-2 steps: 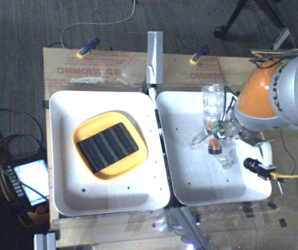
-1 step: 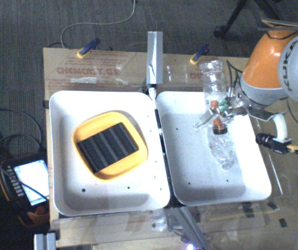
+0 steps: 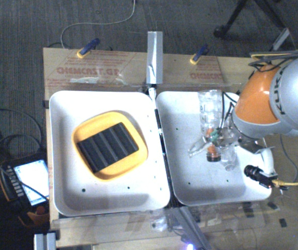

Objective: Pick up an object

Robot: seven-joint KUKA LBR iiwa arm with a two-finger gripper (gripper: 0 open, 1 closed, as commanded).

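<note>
We see two objs. Yellow sponge [image 3: 111, 145] w/ dark ribbed top lies flat, turned at a slant, mid left bin. Clear plastic bottle [image 3: 210, 108] lies in right bin, body toward far wall, neck pointing near side; orange bit at its neck.

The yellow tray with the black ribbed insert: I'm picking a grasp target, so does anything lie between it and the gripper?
Yes. The yellow tray with the black ribbed insert lies in the left white bin; the gripper is in the right white bin. The bins' raised rims run between them.
</note>
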